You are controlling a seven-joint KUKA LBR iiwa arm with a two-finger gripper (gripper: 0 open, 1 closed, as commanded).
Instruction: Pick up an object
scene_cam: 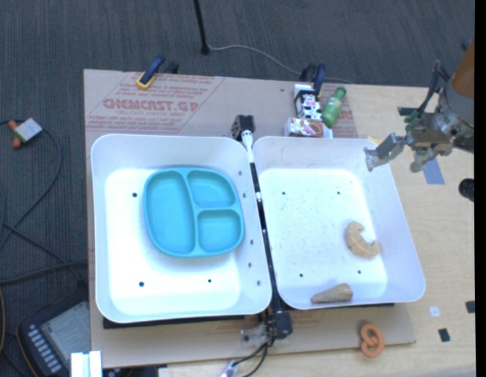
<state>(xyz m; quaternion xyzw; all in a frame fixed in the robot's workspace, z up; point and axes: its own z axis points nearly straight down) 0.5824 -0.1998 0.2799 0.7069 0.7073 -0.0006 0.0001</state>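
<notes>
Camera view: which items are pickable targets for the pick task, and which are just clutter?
Job:
- curved tan piece, right bin
- flat tan piece, right bin's front wall
- blue divided plate, left bin
- gripper, above the right bin's far right corner

Clutter:
- green bottle behind the bins
- orange ring on the bench front

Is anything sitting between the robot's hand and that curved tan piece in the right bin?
Nothing visible is. The hand is at the right bin's far right corner, and the curved tan piece lies below it in the view on the bin floor. The other tan piece sits at the near edge, off to the side.
</notes>
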